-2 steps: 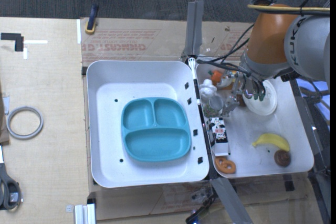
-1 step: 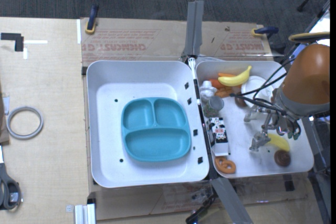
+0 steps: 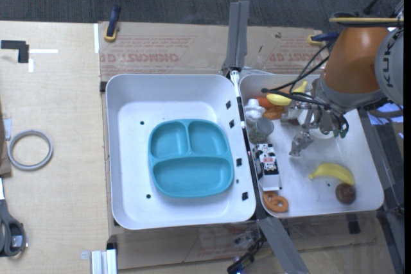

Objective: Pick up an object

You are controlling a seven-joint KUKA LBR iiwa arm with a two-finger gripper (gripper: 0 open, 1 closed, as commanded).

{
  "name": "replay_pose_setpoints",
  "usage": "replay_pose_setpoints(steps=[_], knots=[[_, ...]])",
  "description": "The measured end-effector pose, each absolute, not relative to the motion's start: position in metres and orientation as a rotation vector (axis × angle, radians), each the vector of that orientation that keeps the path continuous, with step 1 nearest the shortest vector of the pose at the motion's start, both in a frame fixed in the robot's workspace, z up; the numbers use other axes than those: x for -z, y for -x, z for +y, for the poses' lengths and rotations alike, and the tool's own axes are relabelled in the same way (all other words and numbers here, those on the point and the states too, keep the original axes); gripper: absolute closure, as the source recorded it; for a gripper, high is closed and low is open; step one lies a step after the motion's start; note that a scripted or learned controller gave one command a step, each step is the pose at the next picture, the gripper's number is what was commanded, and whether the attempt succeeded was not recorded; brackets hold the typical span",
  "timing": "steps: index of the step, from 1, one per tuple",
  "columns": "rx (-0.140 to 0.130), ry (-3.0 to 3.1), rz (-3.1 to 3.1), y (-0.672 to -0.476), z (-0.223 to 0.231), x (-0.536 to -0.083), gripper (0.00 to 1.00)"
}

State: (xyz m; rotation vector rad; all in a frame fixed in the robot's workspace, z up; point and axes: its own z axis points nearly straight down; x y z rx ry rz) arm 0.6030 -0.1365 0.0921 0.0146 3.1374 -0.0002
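Observation:
My gripper (image 3: pixel 299 144) hangs over the bare middle of the right bin (image 3: pixel 366 157), below the grey arm with its orange band (image 3: pixel 350 58). A yellow banana (image 3: pixel 332 172) lies just to its lower right, with a brown round fruit (image 3: pixel 345 193) beside it. Along the bin's left wall are a black-and-white box (image 3: pixel 266 160), a grey cup (image 3: pixel 260 130), a white bottle (image 3: pixel 253 113) and an orange ring-shaped piece (image 3: pixel 277 203). A second yellow piece (image 3: pixel 279 99) and an orange one (image 3: pixel 271 110) lie at the back, partly under the arm's cables.
The left bin (image 3: pixel 122 138) holds a teal divided plate (image 3: pixel 190 158). A grey divider post (image 3: pixel 237 35) stands between the bins at the back. On the bench to the left are a grey tape ring (image 3: pixel 28 149) and scissors (image 3: pixel 11 235).

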Motion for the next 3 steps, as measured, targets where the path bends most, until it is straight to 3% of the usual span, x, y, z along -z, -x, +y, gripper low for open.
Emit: replay_pose_setpoints(steps=[1, 2, 3], knots=[[0.001, -0.204, 3.131, -0.622, -0.106, -0.092, 0.0], [0.0, -0.344, 3.121, -0.577, -0.126, -0.092, 0.0], [-0.001, -0.355, 3.12, -0.602, -0.186, -0.091, 0.0]])
